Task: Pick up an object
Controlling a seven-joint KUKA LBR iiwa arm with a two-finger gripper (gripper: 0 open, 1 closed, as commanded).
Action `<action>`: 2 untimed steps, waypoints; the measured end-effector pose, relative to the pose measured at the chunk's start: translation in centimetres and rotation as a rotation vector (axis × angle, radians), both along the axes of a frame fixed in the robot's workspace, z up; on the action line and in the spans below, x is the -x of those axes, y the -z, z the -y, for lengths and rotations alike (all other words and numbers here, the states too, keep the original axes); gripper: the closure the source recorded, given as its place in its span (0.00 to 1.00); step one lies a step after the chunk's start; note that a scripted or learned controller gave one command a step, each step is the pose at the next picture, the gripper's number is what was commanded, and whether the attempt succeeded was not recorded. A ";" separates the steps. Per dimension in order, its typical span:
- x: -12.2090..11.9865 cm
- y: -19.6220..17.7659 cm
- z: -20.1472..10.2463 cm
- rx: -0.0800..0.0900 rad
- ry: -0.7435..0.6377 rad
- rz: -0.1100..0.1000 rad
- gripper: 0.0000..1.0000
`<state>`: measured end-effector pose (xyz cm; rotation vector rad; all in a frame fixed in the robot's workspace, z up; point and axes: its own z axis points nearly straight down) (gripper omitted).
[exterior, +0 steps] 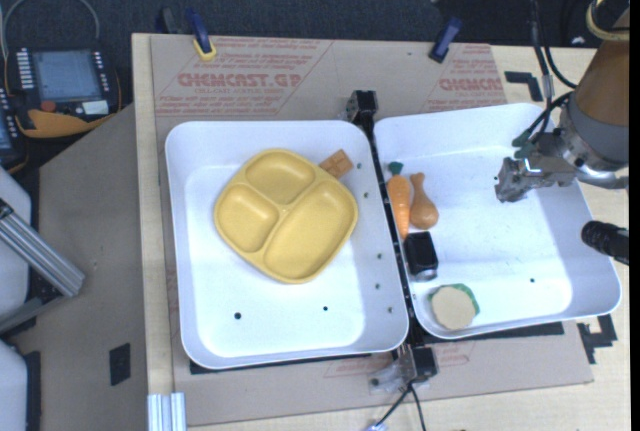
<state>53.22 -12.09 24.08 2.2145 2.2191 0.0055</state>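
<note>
The left white bin [190,249] holds a yellow three-compartment plastic plate [287,215], with a small brown wooden block [336,163] touching its far edge. Along the right white bin's [560,289] left wall lie an orange toy carrot [400,202], a tan drumstick [423,204], a black block [420,254] and a round tan-and-green disc [453,306]. The gripper [512,181] hovers over that bin's right half, gripping nothing; how wide it stands cannot be told.

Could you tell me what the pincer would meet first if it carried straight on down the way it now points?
Most likely the bare white floor of the right bin. The pincer hangs over an open patch there, well right of the carrot and chicken drumstick. Depth is hard to judge from this slanted view.
</note>
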 end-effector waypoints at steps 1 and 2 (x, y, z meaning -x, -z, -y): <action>0.7 -0.4 -5.2 -0.005 -0.004 -0.008 1.00; -0.5 0.3 -10.1 -0.004 -0.003 -0.007 1.00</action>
